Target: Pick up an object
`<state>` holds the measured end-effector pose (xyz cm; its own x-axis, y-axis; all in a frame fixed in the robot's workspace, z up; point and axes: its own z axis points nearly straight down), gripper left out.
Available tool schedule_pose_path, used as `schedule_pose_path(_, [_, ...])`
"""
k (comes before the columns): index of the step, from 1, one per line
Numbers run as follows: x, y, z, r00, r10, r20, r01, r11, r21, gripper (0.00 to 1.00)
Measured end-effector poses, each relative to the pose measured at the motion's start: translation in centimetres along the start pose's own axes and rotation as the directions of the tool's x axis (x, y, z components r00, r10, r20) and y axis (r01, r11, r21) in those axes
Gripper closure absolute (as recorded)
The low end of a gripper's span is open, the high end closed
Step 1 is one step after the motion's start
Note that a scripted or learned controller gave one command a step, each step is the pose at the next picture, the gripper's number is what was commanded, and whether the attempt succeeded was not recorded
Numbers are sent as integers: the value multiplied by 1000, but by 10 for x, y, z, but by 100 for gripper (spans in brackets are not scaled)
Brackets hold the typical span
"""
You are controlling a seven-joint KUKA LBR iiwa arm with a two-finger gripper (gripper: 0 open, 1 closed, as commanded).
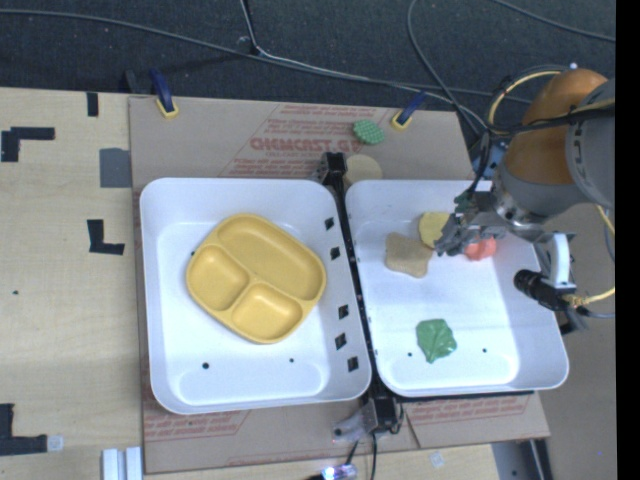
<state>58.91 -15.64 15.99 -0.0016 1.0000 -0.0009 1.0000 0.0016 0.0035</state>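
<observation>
Grey arm, jaws over right bin

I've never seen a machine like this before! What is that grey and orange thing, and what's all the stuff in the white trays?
That is a robot arm, seen by a camera looking down from above. At its end is a gripper for grabbing things, low over the right bin. That bin has a tan piece, a yellow piece, a red piece and a green piece. The left bin holds a yellow divided plate. I cannot tell whether it is gripping anything.
</observation>
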Motion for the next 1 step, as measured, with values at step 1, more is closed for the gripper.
schedule_pose_path(1, [2, 4, -43, 1000, 0, 0, 0, 1000, 0, 100])
